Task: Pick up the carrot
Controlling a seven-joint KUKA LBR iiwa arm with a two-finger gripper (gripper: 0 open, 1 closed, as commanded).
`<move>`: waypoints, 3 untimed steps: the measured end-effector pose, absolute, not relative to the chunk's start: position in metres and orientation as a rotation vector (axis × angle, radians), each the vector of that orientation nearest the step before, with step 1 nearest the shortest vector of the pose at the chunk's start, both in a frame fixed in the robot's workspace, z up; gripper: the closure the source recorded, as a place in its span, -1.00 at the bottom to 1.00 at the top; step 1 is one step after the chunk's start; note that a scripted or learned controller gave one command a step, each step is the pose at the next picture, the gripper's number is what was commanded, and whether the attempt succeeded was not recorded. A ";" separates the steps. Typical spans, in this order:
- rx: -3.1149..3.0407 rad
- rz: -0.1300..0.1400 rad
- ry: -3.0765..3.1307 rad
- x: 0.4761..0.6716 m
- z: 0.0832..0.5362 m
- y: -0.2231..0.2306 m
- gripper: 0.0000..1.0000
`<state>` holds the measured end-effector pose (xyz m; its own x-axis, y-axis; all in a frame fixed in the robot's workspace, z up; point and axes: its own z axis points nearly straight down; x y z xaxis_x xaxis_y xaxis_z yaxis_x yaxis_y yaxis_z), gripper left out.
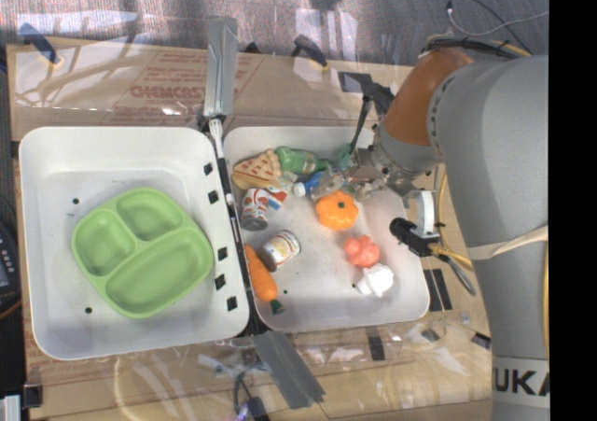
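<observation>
The carrot point(262, 277) is orange with a small green tip. It lies along the left wall of the right bin point(410, 302), near the front corner, with nothing gripping it. My gripper point(343, 176) hangs low over the back middle of that bin, just above the orange pumpkin point(337, 211) and beside a green bottle point(297, 160). It is well to the right of and behind the carrot. The grey arm with its orange band point(420, 97) covers the bin's right rear corner.
The right bin also holds a pizza slice point(256, 169), two small cans point(254, 207) point(280, 247), a pink fruit point(362, 250) and a white object point(376, 280). A green divided plate point(142, 251) lies in the left bin point(47, 176).
</observation>
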<state>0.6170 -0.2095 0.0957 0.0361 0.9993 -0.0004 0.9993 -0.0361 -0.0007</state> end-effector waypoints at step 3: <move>-2.771 0.003 -1.475 0.534 0.092 -0.200 -1.00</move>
